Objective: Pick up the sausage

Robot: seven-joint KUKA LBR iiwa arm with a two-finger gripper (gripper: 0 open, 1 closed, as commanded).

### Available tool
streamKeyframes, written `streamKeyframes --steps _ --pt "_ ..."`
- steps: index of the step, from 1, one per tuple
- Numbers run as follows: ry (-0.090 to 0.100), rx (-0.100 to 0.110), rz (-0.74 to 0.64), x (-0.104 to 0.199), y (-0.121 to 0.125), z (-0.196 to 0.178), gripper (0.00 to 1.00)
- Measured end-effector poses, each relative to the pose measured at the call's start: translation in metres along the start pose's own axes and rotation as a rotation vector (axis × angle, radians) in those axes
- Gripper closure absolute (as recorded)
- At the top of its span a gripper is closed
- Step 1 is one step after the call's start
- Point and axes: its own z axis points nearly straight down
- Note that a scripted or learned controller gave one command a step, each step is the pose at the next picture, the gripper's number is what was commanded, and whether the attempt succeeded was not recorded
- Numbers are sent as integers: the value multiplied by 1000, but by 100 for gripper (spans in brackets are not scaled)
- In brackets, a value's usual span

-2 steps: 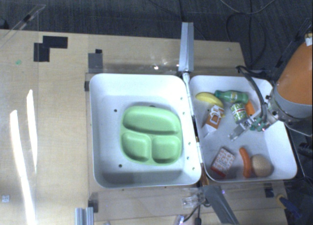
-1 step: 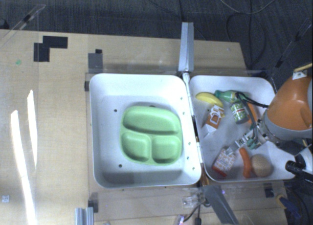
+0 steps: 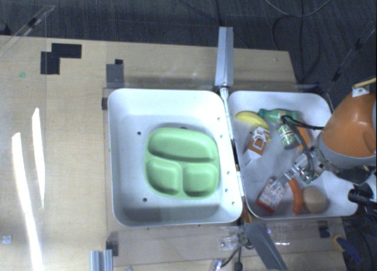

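Reaching: arm [image 3: 350, 131] comes in from the right, low over the right bin [image 3: 330, 106].
Gripper [image 3: 300, 169]: just above the sausage's upper end; finger state cannot be told from this angle, and nothing is seen held.
Sausage [image 3: 296, 196]: orange-red, lying roughly upright in the picture near the right bin's front wall, between a small packet [image 3: 271, 193] and a brown round item [image 3: 315, 200], close to both.
Other contents: banana [image 3: 252, 119], green bottle [image 3: 275, 114], can [image 3: 288, 136], carton [image 3: 257, 143], all further back.
Left bin [image 3: 121, 146]: holds a green tray [image 3: 182, 161].
Handling, judged: likely light, smooth, rounded, perhaps a little soft; apt to roll or slip from a pinch at the tip.
Grasp point, judged: mid-length, fingers across the narrow width; neighbours leave little room either side.
Status: pick not yet made.
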Motion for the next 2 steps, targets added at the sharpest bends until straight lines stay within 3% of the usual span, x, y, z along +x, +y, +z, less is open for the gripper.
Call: streamKeyframes --steps 2 --pt "-5 3 -136 -7 -6 1 0"
